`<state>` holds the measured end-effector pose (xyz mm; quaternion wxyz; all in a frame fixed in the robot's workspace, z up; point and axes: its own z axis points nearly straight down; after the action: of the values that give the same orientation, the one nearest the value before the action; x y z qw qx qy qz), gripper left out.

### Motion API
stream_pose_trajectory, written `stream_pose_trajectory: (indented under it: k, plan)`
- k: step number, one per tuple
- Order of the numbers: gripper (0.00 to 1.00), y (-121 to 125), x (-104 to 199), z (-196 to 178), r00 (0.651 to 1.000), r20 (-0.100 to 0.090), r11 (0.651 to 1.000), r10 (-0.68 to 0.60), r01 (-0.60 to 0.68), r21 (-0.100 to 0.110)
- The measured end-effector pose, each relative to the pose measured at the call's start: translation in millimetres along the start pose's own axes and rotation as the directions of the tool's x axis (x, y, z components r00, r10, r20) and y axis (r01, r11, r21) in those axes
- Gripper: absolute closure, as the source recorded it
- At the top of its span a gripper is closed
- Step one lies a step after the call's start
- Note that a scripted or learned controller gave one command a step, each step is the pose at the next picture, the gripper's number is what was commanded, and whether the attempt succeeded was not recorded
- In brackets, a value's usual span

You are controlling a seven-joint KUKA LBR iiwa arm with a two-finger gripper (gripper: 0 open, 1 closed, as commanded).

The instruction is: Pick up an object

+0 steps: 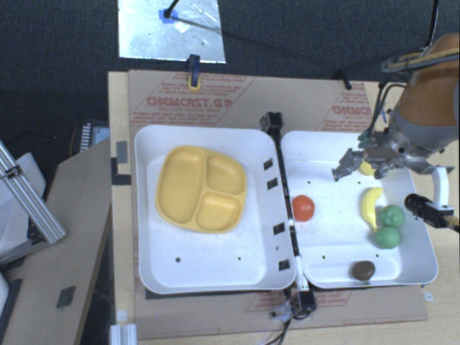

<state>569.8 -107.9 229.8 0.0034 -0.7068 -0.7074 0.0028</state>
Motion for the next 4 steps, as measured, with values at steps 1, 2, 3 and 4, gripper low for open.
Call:
stream_pose_trajectory:
  k: [1,2,3,4]
  plan:
    - [0.00,2,0,-5,1.000,0.001,1.000,-0.002,0.002,-0.010]
    - [0.00,-4,0,39,1.000,0.001,1.000,0.000,0.000,-0.007]
    - [0.00,-4,2,81,1.000,0.000,1.000,0.000,0.000,-0.007]
    - [0.00,3,5,122,1.000,0.006,1.000,0.002,-0.002,-0.019]
